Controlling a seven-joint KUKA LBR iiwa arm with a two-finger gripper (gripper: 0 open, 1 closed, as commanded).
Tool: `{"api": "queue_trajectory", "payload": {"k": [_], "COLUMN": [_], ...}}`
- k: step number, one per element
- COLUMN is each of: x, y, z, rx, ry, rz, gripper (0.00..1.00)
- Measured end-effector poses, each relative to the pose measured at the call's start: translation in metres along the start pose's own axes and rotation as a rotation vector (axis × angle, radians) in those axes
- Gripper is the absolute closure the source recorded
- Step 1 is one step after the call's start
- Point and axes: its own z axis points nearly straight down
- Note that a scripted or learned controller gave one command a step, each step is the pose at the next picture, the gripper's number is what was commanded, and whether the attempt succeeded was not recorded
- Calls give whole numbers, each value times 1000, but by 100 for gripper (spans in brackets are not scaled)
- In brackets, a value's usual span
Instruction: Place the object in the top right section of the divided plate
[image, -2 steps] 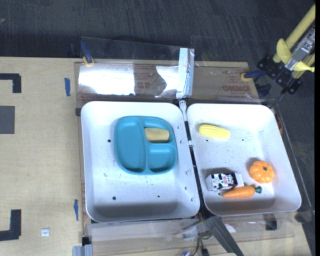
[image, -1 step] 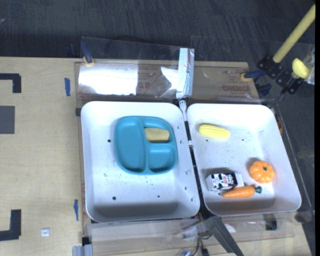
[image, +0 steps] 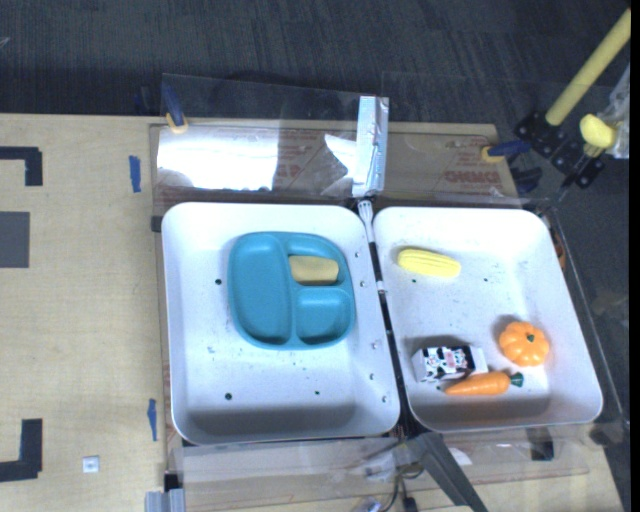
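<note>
A tan-yellow, rounded oblong piece, like a small bread roll (image: 314, 269), lies in the top right section of the blue plastic divided plate (image: 262, 290). The plate has one large compartment on its left and two smaller ones stacked on its right. The roll fills much of the upper small one, lying flat with its long side across the compartment, and it seems to sit inside the ridges rather than on them. By that reading, the placing looks done.

The plate rests in the left shallow white bin (image: 200, 380), toward its upper right and close to the wall it shares with the right shallow white bin (image: 570, 290). In the right bin are a yellow corn cob (image: 429, 263) near the top, an orange toy pumpkin (image: 524, 343), an orange carrot with a green stem (image: 480, 384) and, touching the carrot, a small black-and-white patterned carton (image: 445, 361).

The main risk is disturbance. The plate looks light and sits loose on a smooth floor, so a grazing pass along its rim could slide it or tip the roll over the low divider into the lower section. The roll's lower edge is close to that divider, which leaves little margin. A second grasp in the same spot could also lift it back out.
</note>
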Motion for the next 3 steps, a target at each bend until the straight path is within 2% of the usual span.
{"api": "queue_trajectory", "payload": {"k": [1,2,3], "x": [-6,-5,-7], "y": [14,-1,0], "z": [54,-2,0], "rx": [-3,1,-3], "ry": [7,-3,-2], "rz": [-92,-552,-1125], "gripper": [100,100,100]}}
